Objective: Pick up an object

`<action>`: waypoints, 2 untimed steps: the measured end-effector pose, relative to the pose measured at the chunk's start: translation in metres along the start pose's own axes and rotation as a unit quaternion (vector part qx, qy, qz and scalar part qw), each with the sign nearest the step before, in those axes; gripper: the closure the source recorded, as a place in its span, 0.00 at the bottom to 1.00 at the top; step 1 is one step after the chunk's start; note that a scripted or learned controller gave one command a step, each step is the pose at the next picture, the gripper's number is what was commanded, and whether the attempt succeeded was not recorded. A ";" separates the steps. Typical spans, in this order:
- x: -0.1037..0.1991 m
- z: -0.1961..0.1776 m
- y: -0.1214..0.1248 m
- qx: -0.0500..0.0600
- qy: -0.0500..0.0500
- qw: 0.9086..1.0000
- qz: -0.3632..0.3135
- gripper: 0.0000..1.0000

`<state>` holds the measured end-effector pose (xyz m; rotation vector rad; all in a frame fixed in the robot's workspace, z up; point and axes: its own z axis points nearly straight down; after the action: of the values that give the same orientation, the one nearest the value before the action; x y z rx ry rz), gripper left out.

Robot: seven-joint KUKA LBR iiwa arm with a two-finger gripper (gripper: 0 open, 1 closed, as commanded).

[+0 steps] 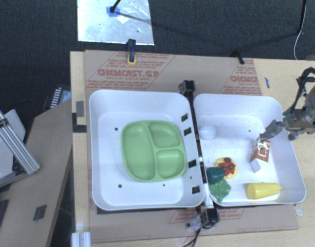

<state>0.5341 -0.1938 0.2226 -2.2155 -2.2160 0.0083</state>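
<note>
I see the fingers (265,135) low over the right bin (239,107), reaching in from the right edge, and their tips sit right at the top of a small orange-and-white carton (260,153); whether they are apart or pinched on it I cannot tell from this slanted view. The carton lies near the bin's right wall, tilted, with its grey end pointing toward me. Just below it, in the near right corner, rests a yellow object (263,190) lying on its side. To the left of that, a small yellow, red-topped item (226,166) touches a dark green piece (217,183) pressed against the divider between the bins. A white ball (207,132) sits further back, close to the divider and well apart from the carton. The left bin (103,138) holds a pale green divided plate (152,151), three compartments showing. Both bins rest on a brown printed board (126,71) laid on the desk (285,73). Beyond the desk's far edge a silver sheet (114,14) lies on the dark floor.
</note>
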 end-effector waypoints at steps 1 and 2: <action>0.001 -0.006 0.003 -0.005 -0.001 1.000 -0.002 0.00; -0.001 0.036 0.006 -0.004 -0.001 1.000 -0.001 0.00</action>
<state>0.5394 -0.1944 0.1861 -2.2189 -2.2220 0.0014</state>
